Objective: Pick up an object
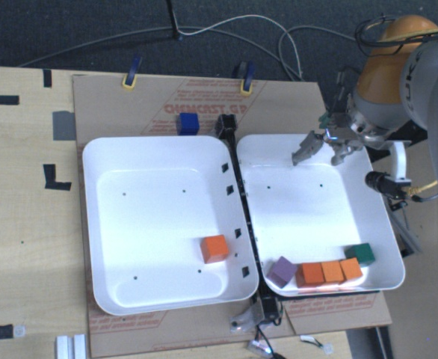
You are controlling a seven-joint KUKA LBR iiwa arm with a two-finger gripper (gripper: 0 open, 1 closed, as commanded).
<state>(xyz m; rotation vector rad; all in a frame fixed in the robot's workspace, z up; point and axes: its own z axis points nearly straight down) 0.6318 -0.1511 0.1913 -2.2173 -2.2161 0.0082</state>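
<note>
Orange block point(214, 248), well left of end effector point(324, 149)

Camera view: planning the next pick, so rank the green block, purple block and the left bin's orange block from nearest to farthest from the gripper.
From the gripper:
1. Green block, right bin's near right corner.
2. Purple block, right bin's near left corner.
3. Orange block, left bin.

Pincer point(324, 153) at upper right, fingers spread (nothing between them).
</note>
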